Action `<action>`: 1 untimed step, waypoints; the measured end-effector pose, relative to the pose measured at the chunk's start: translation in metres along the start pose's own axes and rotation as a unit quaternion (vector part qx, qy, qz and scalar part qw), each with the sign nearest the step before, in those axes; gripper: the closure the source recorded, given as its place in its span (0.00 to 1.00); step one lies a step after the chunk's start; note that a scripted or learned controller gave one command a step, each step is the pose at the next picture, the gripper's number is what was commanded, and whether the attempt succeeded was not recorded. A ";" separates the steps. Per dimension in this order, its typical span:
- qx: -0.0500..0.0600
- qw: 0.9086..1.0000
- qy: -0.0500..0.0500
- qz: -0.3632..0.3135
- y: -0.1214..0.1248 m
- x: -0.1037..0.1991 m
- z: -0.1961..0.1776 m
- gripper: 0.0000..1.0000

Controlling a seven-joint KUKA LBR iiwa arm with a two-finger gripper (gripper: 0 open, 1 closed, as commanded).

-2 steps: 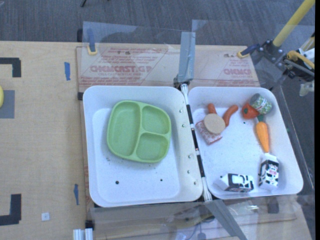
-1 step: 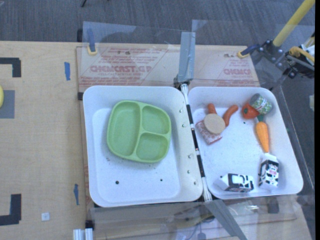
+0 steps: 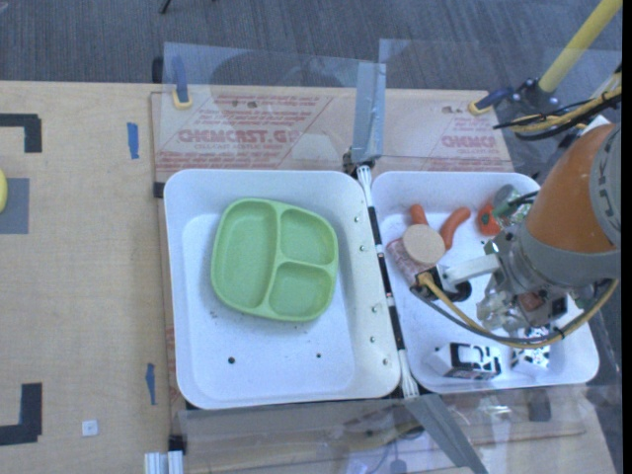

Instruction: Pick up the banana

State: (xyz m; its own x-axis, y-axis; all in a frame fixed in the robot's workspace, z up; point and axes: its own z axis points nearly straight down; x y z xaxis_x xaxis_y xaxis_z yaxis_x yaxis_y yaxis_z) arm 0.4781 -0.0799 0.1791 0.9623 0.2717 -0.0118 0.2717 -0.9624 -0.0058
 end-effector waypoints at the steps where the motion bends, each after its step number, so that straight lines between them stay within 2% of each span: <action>1: -0.001 0.999 0.004 0.038 0.013 -0.001 0.086 1.00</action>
